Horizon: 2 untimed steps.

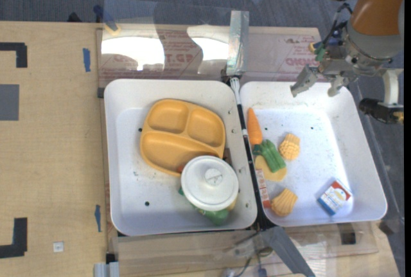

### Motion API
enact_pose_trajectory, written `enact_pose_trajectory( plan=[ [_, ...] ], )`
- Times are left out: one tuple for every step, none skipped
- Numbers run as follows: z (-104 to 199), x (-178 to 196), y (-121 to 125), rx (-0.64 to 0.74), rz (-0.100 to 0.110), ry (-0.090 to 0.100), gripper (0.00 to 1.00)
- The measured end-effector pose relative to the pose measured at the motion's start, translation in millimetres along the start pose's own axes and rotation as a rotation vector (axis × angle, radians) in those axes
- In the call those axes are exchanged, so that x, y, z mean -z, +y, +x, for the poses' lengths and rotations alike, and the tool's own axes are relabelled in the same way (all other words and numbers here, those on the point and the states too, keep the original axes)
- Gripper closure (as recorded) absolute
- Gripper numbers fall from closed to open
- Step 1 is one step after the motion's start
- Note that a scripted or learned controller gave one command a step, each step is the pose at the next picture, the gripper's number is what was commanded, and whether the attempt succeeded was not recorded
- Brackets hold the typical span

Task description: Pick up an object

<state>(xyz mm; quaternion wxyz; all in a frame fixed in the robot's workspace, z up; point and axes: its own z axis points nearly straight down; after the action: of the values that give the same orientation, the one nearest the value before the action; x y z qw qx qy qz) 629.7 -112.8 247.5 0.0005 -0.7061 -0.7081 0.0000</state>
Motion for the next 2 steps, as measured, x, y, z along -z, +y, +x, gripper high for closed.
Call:
enact_pose_trajectory(
  plan=[
    [-50.6, -59.2, 36.2, -0.148, 0.001, -0.002, 0.00],
    [-60.5, -148.7, 38.9, 0.120, -0.008, -0.002, 0.00]
  ],
)
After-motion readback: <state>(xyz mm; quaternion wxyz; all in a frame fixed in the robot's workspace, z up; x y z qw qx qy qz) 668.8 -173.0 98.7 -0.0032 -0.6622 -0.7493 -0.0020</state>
